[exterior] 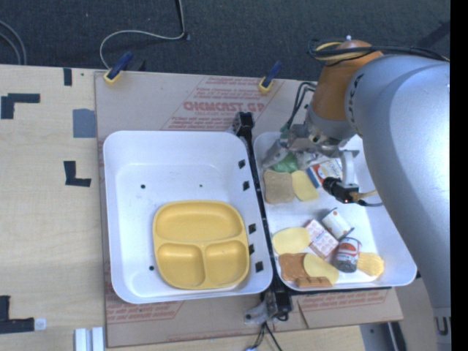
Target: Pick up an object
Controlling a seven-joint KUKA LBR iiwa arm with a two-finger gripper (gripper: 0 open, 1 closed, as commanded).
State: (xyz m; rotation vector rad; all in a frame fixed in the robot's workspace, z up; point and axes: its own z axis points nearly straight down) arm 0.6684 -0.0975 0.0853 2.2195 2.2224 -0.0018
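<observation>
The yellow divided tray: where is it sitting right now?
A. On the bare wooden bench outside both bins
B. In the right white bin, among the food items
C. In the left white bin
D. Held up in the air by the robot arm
C. The yellow divided tray lies flat on the floor of the left white bin, towards its near side.

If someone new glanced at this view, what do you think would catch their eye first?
Probably the big grey arm with its orange band, reaching in from the right over the far end of the right bin. Next, the yellow divided plate lying alone in the left bin. Then the clutter of small items in the right bin, among them a small can and a tan sponge-like piece.
</observation>
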